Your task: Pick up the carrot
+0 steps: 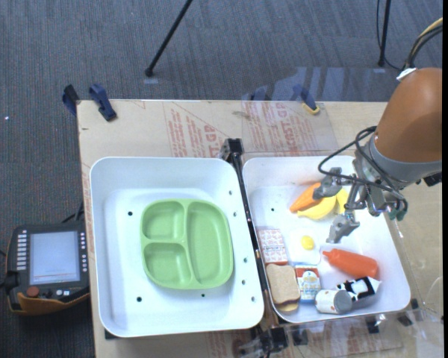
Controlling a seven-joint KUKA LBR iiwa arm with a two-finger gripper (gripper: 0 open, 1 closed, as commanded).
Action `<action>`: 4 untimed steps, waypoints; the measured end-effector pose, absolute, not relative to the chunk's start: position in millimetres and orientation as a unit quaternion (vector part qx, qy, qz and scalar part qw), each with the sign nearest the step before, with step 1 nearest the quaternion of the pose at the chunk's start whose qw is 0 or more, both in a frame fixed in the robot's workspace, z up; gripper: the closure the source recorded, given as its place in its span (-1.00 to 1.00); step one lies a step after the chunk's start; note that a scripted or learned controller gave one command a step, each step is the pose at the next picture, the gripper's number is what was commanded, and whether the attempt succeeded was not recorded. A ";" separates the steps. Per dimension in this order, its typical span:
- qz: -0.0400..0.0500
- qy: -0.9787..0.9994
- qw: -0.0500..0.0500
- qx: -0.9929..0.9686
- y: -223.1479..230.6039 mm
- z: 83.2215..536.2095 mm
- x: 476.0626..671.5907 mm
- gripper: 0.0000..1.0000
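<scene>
1. The carrot lies in the right bin, toward the bin's 12 o'clock part, its pointed end aimed at 8 o'clock.
2. A yellow banana lies touching the carrot on its 4 o'clock side.
3. My pincer hangs over the same bin, at 3 o'clock of the carrot; one finger sits right at the carrot's thick end and the other is down at 5 o'clock of the banana.
4. My fingers are spread wide, with nothing gripped between them; the banana's end lies in the gap as seen from above, and I cannot tell whether I touch it or the carrot.
5. A small yellow piece lies at 6 o'clock of the carrot, apart from it.
6. An orange bottle-like item lies at 5 o'clock of the carrot, below my lower finger.
7. Along the bin's 6 o'clock edge sit a toast slice, a small carton, a white cup on its side and a black-and-white toy.
8. A patterned packet lies at 7 o'clock of the carrot.
9. The left bin holds a green divided plate, well apart at 9 o'clock.
</scene>
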State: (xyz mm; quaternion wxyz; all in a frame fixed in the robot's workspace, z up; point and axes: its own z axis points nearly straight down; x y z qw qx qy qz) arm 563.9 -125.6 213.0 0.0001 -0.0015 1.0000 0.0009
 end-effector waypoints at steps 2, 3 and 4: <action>0.001 1.000 0.004 0.024 -113.5 99.3 643.5 1.00; 0.002 1.000 0.007 0.022 -111.4 110.2 645.5 1.00; 0.001 0.999 0.004 0.035 -77.3 160.6 612.6 1.00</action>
